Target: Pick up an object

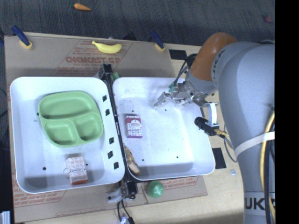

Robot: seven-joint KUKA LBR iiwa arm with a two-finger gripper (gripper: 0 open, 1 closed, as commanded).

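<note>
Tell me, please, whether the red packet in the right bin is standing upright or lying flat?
Lying flat. The red packet shows its broad printed face to the overhead camera, resting on the floor of the right bin.

The right bin point(187, 146) has broad bare floor around the small red packet point(134, 126), which lies near its left wall; the arm point(243, 92) overhangs its upper right corner. In the left bin point(21, 139) the green divided tray point(71, 118) fills the upper half, with a wrapped packet point(76, 169) just below it, leaving only narrow margins
</note>
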